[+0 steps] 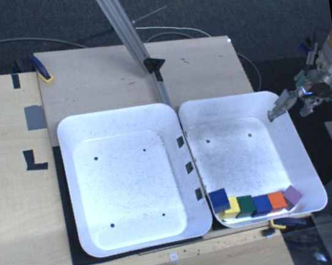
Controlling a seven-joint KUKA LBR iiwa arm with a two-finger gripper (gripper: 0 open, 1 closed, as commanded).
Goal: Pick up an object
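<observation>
Camera view, landmark: the right bin (pixel 231 116), a shallow white tray with a speckled floor, is the reference for every place below.

Right bin, contents: a row of small blocks lies along its near wall, packed side by side. From the inner corner outward there is a blue block (pixel 218 198) sitting on or against a yellow block (pixel 231 211), then a green block (pixel 245 204), a second blue block (pixel 262 204), an orange block (pixel 277 200) and a purple block (pixel 293 194) at the outer near corner, tilted against the wall.

Left bin (pixel 115 121): touches the right bin along their shared wall; its floor shows only dark specks and four small dots.

Hand (pixel 276 111): hangs over the right bin's far outer corner, at the rim, well apart from the row of blocks. Whether it is open or closed I cannot tell, and no block is seen in it.

Arm (pixel 321 78): reaches in from beyond the right bin's outer side.

Metal rail (pixel 127 32): runs at a slant from beyond the far side of the right bin down to the seam between the two bins, with a black clamp (pixel 154 65) on it.

Tabletop (pixel 13 182): spreads out past the left bin, marked with black tape pieces.

Yellow clip (pixel 273 226): sits just outside the right bin's near wall, under the blocks.
</observation>
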